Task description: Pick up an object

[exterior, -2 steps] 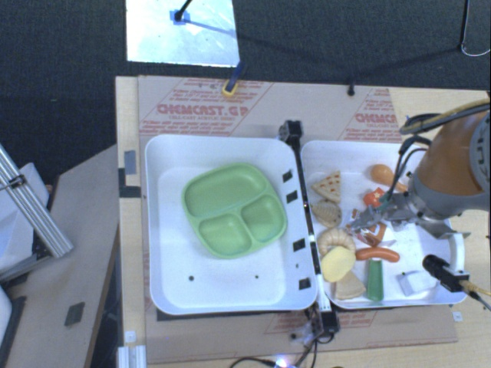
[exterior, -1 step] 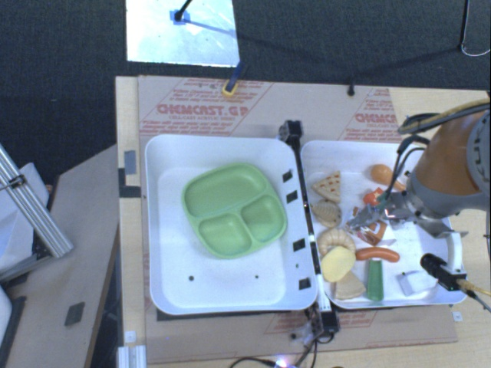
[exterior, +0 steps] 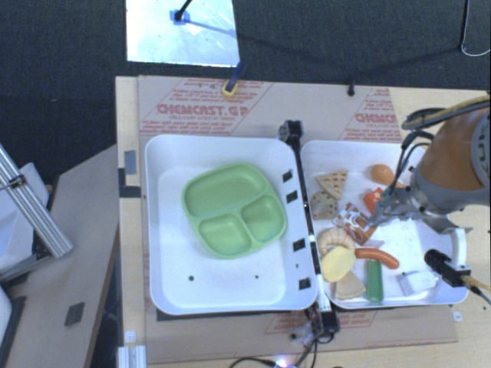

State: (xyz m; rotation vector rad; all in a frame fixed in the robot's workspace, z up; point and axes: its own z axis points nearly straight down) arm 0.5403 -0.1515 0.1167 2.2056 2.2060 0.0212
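Arm over the right bin; nothing lifted yet, as far as we can judge.

We note the left shallow white plastic bin (exterior: 169,282) holding a light green three-compartment tray (exterior: 234,209). The right shallow white plastic bin (exterior: 418,296) carries the toy food. The grey arm with its orange band (exterior: 453,163) reaches in, the gripper (exterior: 381,209) low beside a red-and-white patterned packet (exterior: 353,219); whether the claw is open or closed we cannot tell. Likely targets, all resting in the bin: packet, red sausage (exterior: 376,257), green stick (exterior: 374,280), small orange ball (exterior: 381,173). Grasp and lift remain.
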